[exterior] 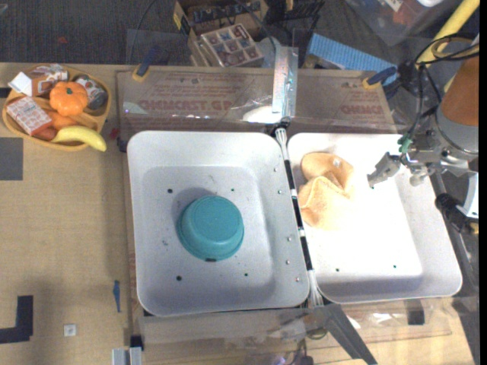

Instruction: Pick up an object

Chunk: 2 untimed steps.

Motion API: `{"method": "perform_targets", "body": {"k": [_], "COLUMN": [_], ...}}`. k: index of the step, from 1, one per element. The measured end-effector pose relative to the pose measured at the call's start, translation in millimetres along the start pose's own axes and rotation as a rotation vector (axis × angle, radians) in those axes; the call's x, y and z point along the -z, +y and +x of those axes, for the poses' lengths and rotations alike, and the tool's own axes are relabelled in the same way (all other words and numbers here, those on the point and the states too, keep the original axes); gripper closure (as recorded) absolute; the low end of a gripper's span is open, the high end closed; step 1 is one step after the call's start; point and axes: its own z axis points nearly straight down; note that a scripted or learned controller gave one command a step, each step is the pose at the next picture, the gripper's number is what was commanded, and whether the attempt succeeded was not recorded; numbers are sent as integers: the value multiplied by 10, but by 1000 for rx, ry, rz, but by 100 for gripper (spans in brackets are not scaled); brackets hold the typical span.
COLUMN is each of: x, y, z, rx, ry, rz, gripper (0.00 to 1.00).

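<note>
Tan cloth, crumpled, lies at the left end of the right bin, against the divider, and it is the nearest thing to pick. From the camera view I see the jaws hovering over the same bin's upper right, so the cloth sits to their left and slightly toward the near edge, close by. Its bulk runs roughly top to bottom. A teal bowl, upside down, rests in the left bin, well apart. Whether the jaws are parted I cannot tell; nothing visible is between them. Wrist and cables blur together at the frame's right.
</note>
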Motion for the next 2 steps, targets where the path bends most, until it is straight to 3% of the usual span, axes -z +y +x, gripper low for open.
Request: {"method": "perform_targets", "body": {"k": [1, 2], "x": [-925, -1], "y": [661, 391], "z": [192, 278], "rx": [182, 96], "ry": [-2, -2], "rz": [-4, -3], "gripper": [0, 0]}}
